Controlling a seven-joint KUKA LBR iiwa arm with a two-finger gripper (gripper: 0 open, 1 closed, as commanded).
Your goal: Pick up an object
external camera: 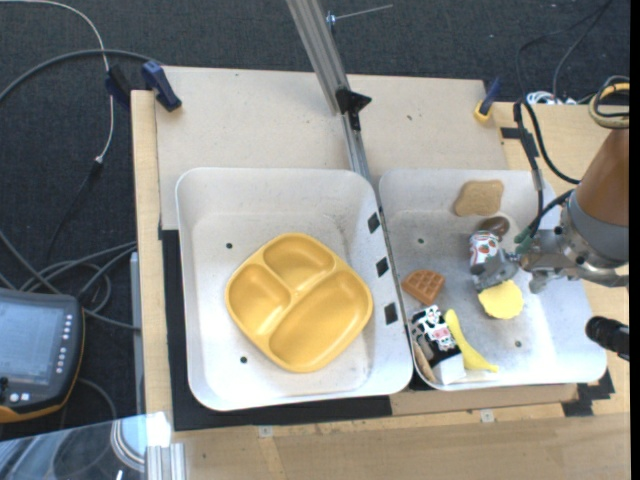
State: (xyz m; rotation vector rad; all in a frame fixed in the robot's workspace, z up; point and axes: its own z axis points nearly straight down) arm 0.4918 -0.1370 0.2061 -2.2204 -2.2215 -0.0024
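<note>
The right bin [560,358] holds several small objects. A tan bread slice [478,198] lies near its far wall. A silver and red can [485,251] rests in the middle, with a yellow round piece [502,301] just in front of it. A brown waffle [424,287] lies to the left, and a banana [468,343] and a black-and-white box [432,330] sit in the near left corner. My gripper [522,264] hangs low over the bin, right beside the can and just above the yellow piece.
The left bin [200,268] holds a yellow divided plate [298,301]. A metal rail [320,48] runs down from the top to the gap between the bins. Cables trail over the bin's far right corner [535,158]. A screen device [35,348] sits at the left.
</note>
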